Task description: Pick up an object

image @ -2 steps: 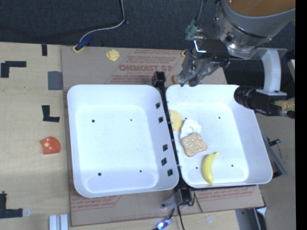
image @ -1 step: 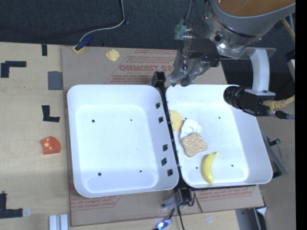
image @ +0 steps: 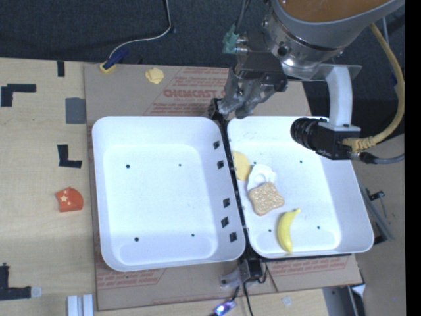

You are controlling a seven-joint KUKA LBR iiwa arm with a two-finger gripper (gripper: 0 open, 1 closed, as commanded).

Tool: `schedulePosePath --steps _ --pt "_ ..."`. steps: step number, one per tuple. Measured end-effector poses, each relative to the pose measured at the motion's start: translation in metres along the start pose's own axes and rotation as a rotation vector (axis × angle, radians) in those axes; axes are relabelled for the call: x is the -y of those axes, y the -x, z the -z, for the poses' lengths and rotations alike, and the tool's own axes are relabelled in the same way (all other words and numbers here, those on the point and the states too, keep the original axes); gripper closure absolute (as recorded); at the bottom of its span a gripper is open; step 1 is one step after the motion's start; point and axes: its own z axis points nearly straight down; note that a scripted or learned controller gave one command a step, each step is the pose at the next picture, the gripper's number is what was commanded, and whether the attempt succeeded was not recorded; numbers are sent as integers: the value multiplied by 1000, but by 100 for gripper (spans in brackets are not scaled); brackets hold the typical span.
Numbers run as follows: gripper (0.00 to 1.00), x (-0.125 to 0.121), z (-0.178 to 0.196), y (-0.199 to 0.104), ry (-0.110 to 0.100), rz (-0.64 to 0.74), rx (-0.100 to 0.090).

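Note:
The right bin (image: 342,203) holds a yellow banana (image: 287,229) near its front. Behind the banana lies a tan slice of toast (image: 265,198). A small white piece (image: 262,174) and a pale yellow piece (image: 241,165) rest by the bin's left wall. My gripper (image: 235,105) hangs over the back end of the wall between the two bins, above and behind these objects. I see nothing in it.
The left bin (image: 158,189) sits beside the right one on brown cardboard. A red toy (image: 70,199) lies on the bench to the far left, and a small yellow lump (image: 154,76) lies behind the left bin. A black cylinder (image: 316,137) on the arm overhangs the right bin.

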Motion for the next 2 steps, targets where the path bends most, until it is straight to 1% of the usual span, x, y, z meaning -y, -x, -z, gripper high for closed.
schedulePosePath --steps 2 --pt "100 0 0 -40 0 0 0"
